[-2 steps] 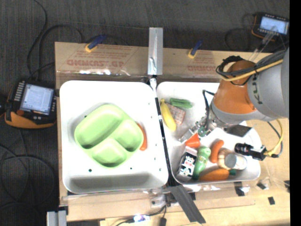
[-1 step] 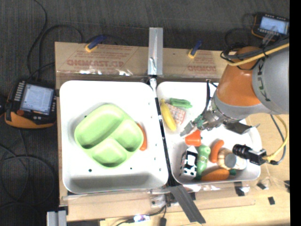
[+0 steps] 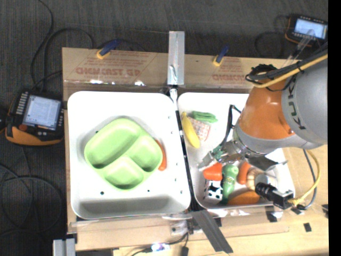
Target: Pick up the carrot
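Arm reaching into the right bin (image 3: 277, 167); gripper (image 3: 230, 152) low over the toy pile near the front edge, its opening not discernible. Carrot (image 3: 243, 173) lies just beside it among a green vegetable (image 3: 230, 178) and red piece (image 3: 213, 170). Left bin (image 3: 80, 143) carries a green tray (image 3: 123, 152).

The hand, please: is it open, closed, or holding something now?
Hand: low over the right bin, among the toy foods; open or closed cannot be told.
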Action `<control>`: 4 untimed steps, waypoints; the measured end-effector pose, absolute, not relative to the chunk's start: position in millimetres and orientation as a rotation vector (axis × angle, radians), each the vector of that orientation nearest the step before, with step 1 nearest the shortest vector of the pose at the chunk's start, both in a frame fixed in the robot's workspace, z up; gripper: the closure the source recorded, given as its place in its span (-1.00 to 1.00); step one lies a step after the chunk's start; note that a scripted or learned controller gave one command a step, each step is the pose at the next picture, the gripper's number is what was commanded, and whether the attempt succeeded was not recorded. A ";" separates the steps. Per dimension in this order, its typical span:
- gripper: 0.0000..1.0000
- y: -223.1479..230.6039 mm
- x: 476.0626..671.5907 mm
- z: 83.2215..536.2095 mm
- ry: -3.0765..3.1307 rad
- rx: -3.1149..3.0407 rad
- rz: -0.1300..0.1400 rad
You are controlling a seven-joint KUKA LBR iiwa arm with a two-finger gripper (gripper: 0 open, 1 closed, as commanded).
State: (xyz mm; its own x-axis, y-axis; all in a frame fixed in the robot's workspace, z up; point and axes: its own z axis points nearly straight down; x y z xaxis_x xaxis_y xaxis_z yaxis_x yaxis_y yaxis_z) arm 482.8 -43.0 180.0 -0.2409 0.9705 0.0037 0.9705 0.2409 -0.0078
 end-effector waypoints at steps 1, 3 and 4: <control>1.00 -22.7 484.5 282.3 -2.595 -1.767 0.008; 1.00 -100.6 535.6 168.7 -2.709 -1.586 0.008; 1.00 -64.5 503.1 180.1 -2.335 -2.094 0.009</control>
State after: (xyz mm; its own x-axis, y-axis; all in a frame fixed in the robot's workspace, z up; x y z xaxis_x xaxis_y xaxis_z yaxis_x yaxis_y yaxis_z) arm 503.1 -64.5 180.1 -0.1082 0.9941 0.0000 0.9941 0.1082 -0.0080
